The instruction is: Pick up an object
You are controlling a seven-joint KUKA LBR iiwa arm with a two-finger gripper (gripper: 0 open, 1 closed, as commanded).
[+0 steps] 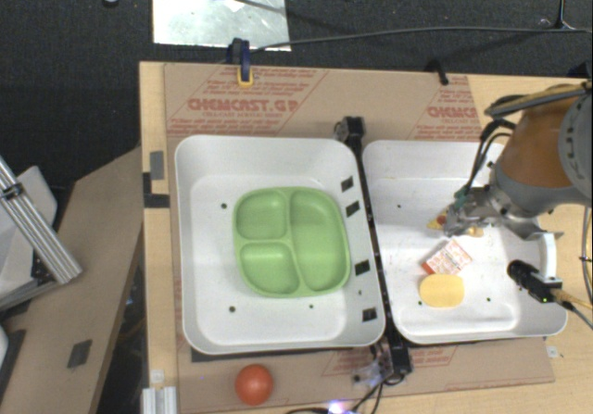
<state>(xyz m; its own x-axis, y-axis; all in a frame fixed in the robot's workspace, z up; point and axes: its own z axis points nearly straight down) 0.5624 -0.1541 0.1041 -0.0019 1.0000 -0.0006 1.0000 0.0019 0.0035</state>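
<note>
Low over the right bin (398, 310), the end effector (460, 218) hangs near the bin's middle; whether it is open or closed I cannot tell. This looks like the reaching step. A red-and-white packet (447, 258) lies just nearside of it, with a yellow round piece (442, 291) nearer still. The next move likely calls for settling over one of them and closing. A green divided tray (291, 241) sits in the left bin (199, 310), and an orange ball (253, 383) rests on the tabletop (185, 88), neither in the way.
</note>
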